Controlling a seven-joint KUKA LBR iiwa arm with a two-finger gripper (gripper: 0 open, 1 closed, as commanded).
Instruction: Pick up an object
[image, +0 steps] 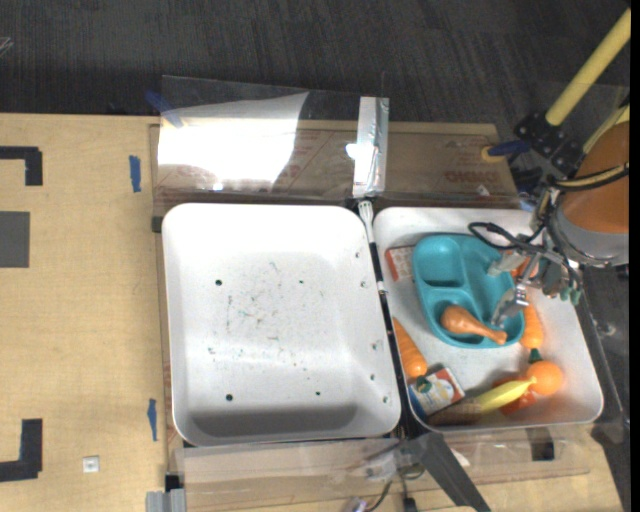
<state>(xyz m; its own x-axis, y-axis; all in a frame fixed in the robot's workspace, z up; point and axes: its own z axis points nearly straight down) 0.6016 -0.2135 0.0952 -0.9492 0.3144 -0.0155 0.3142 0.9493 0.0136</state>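
The arm (590, 215) is reaching in from the right, and its claw (515, 300) is hanging low over the right bin (590, 395), at the right rim of a teal tray (455, 275). Its metal fingers (518, 297) are pointing down and seem to be touching that rim, though the view is too cluttered with wires to be sure; I cannot tell how far apart they are sitting, nor whether anything is caught between them.

The tray is lying in the upper half of the right bin, and an orange drumstick (470, 323) is resting in its near compartment. A carrot (409, 350) is lying along the bin's left wall, just beside a small carton (434, 388). A banana (503, 393) is sitting near the bin's front edge, touching an orange (545, 377) at the right.

The left bin (270, 320) is sitting beside the right one on the worktop (80, 300), their walls touching.
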